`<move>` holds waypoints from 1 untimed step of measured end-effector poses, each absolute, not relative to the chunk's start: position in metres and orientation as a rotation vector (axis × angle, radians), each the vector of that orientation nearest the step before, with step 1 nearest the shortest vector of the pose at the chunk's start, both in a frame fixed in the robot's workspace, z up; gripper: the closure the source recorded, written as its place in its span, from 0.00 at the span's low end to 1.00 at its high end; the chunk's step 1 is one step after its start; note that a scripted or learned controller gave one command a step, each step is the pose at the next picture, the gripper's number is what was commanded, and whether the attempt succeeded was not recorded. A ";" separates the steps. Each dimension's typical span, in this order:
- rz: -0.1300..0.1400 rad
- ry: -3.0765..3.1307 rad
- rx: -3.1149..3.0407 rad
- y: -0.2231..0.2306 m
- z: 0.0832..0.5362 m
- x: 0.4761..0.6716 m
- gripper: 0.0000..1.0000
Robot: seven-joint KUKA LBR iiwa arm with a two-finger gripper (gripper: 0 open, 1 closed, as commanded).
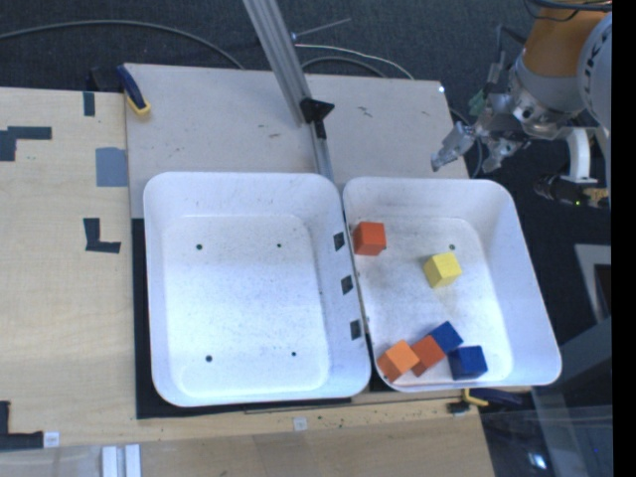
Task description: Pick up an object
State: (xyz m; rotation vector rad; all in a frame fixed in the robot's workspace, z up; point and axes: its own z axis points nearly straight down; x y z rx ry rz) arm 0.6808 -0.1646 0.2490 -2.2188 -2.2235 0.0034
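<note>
Blue cube point(467, 362) in right bin point(527, 266), well apart from tool point(467, 150).

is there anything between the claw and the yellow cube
Nothing visible stands in the way. The claw sits above the far rim of the right bin, and the yellow cube lies apart from the other blocks; the nearest, an orange cube, is off to the side.
</note>
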 end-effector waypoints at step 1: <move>0.011 -2.217 -2.216 -0.192 0.090 0.651 0.00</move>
